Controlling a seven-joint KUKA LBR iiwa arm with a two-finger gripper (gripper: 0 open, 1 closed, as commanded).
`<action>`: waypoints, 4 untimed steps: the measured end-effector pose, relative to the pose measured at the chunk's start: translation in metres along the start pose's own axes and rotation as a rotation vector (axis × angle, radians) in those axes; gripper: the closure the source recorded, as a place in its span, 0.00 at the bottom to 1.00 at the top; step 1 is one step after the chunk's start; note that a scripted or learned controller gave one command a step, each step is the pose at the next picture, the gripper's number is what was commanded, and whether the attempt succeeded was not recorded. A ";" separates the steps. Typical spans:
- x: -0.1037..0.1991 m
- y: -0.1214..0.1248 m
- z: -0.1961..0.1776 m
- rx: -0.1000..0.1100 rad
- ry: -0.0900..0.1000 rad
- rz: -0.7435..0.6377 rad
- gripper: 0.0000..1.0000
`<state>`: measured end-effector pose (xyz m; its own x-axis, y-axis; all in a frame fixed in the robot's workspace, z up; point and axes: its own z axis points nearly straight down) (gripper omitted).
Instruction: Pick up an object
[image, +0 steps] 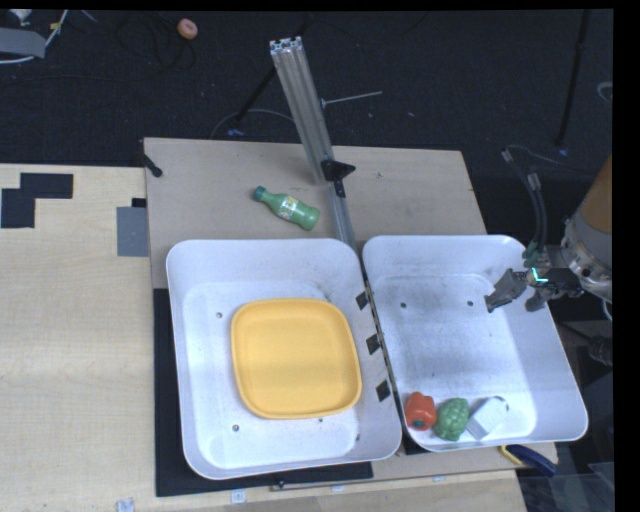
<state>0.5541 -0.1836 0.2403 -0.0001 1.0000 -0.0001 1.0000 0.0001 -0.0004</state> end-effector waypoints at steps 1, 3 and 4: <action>0.000 0.000 0.000 0.000 0.000 0.000 0.00; 0.005 0.015 0.097 0.004 0.001 -0.002 0.00; 0.006 0.015 0.149 0.002 0.000 -0.001 0.00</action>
<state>0.5690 -0.1778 0.0913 -0.0011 1.0000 0.0004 1.0000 0.0011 -0.0026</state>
